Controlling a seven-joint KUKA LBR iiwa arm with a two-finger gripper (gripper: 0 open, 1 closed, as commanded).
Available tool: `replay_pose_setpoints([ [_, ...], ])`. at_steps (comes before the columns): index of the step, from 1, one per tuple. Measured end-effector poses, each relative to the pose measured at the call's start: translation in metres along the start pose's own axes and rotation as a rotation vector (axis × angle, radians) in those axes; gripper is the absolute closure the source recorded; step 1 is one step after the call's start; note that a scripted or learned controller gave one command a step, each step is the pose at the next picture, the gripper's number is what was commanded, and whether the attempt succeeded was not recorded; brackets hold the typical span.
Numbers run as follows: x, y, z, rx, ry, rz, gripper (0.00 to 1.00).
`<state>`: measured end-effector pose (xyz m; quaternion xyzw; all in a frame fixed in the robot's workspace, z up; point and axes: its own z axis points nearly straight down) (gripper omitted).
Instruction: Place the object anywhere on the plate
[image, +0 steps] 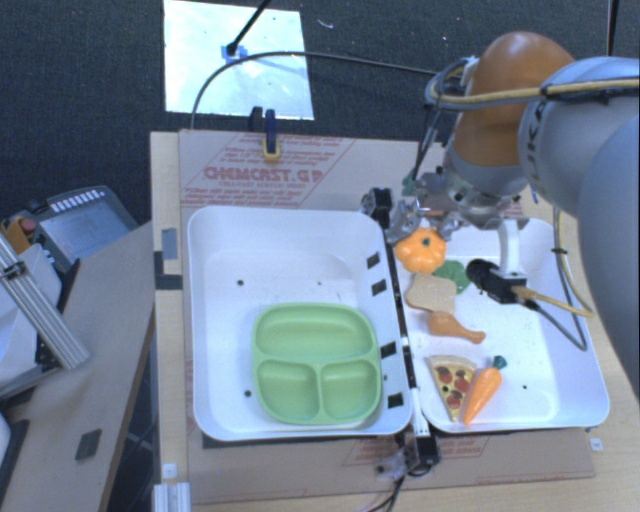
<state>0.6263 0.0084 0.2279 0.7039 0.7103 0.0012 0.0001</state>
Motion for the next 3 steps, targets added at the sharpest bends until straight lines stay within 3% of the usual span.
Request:
replay_pose_setpoints([
  [2, 0.096, 0.039, -0.009, -0.001, 0.001, 0.0, 1.0],
  [3, 0.092, 0.039, -0.009, 0.0, -0.001, 0.004, 0.0],
])
